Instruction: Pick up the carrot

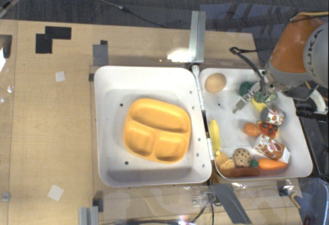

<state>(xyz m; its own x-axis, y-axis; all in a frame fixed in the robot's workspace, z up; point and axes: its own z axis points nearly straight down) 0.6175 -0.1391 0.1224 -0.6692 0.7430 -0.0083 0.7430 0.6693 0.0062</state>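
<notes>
Camera view is giving us the right bin (pixel 303 167) crowded with small play-food pieces, and we are reading the risks from there. We are seeing the carrot (pixel 271 164) lying flat at the bin's near right corner, orange with a green tip (pixel 255 163) pointing left. It is touching a white patterned carton (pixel 269 148) on its far side and sitting just beside a brown sausage (pixel 240 171) and a speckled cookie (pixel 241 156) on its left.

We are judging the main hazard to be that crowding: a descent here is likely to catch the carton or the bin wall, and fingers closing on a neighbour would be leaving the carrot behind. A second orange piece (pixel 252 129) nearer the middle could be drawing a mistaken grasp.

The tool (pixel 251 97) is hanging over the far half of the same bin, near a green item (pixel 245 87) and a tan ball (pixel 215 82). Its fingers (pixel 239 106) are angling down and left with a narrow gap between them; we are reading the tool as parted and carrying nothing. The carrot is lying well apart from it, nearer to us and a little to the right. The left bin (pixel 108 167) is holding a yellow tray (pixel 156 130), away from all this.
</notes>
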